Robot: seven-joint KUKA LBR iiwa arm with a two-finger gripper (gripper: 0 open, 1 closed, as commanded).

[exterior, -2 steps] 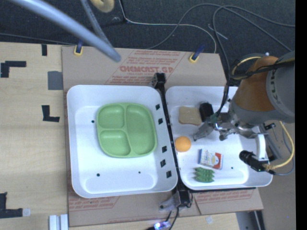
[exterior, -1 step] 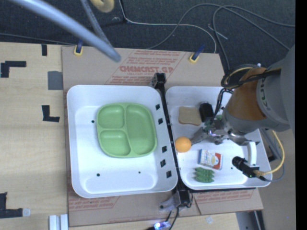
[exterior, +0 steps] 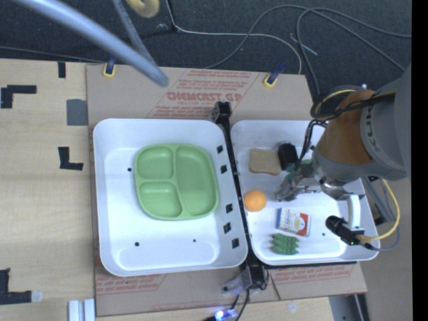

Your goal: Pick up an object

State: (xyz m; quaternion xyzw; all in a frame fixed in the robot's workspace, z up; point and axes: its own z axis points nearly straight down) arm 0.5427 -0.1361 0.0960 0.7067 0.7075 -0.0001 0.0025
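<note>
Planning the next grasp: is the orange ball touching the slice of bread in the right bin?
Apart. The camera view shows a strip of white bin floor between the orange ball and the slice of bread above it.

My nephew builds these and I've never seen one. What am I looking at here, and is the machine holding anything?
It is one picture, taken from a camera fixed above a bench. The grey arm with an orange band is a robot reaching in from the right. Its end effector hangs over the right white bin; I cannot tell whether it holds anything. That bin contains a slice of bread, an orange ball, a small box, something green and a black object. The left bin holds a green divided plate.
</note>
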